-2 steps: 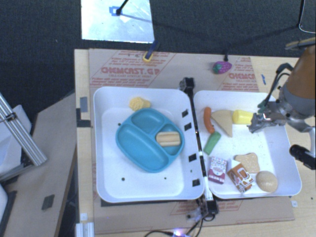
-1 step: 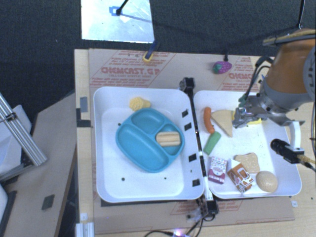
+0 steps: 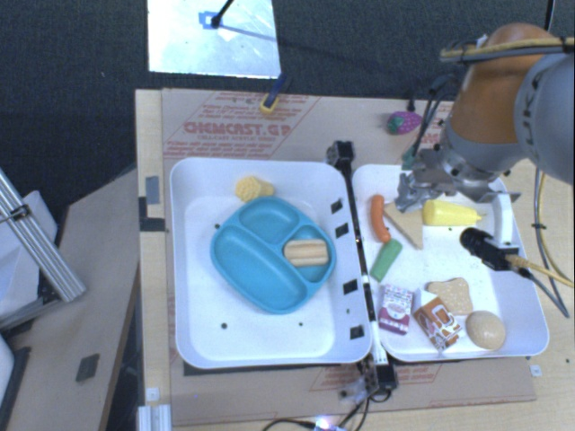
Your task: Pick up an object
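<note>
My gripper (image 3: 411,192) hangs over the far left part of the right bin (image 3: 530,335), just above an orange sausage-shaped toy (image 3: 380,217) and a thin tan stick (image 3: 406,233). A yellow block (image 3: 451,212) lies immediately to its right. Nearer the front lie a green piece (image 3: 387,259), a small pink-and-white carton (image 3: 395,308), an orange-brown carton (image 3: 437,321), a bread slice (image 3: 449,293) and a tan egg-shaped toy (image 3: 485,329). I see nothing held in the gripper.
The left bin (image 3: 193,330) holds a blue divided plate (image 3: 260,263) with a tan roll (image 3: 306,252) in it, and a yellow biscuit (image 3: 254,188) behind. A black divider (image 3: 355,241) separates the bins. Purple grapes (image 3: 404,122) lie on the bench beyond the right bin.
</note>
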Robot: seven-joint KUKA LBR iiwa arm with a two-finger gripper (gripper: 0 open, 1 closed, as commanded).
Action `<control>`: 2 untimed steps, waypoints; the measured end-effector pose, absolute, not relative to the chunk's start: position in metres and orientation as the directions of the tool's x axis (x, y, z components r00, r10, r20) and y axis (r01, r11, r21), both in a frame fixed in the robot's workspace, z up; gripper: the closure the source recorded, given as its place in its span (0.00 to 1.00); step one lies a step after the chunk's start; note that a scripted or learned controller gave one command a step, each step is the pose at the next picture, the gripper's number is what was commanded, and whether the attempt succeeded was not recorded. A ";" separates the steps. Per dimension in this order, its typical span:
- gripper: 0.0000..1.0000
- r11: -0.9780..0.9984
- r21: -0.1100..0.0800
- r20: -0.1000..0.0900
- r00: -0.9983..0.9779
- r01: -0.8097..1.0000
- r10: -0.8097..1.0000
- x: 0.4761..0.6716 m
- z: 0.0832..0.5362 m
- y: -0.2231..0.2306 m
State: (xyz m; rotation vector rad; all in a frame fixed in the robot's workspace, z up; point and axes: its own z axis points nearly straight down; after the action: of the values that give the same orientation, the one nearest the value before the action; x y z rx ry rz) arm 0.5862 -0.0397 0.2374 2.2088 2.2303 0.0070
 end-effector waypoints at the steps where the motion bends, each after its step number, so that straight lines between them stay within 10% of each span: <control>1: 1.00 0.010 0.003 0.001 -0.010 1.000 1.000 0.607 0.225 0.014; 2: 1.00 0.009 0.005 0.002 -0.009 1.000 1.000 0.636 0.229 0.066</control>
State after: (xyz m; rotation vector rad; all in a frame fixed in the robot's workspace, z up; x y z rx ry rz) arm 0.6361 0.0657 0.2288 2.2096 2.2304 0.0077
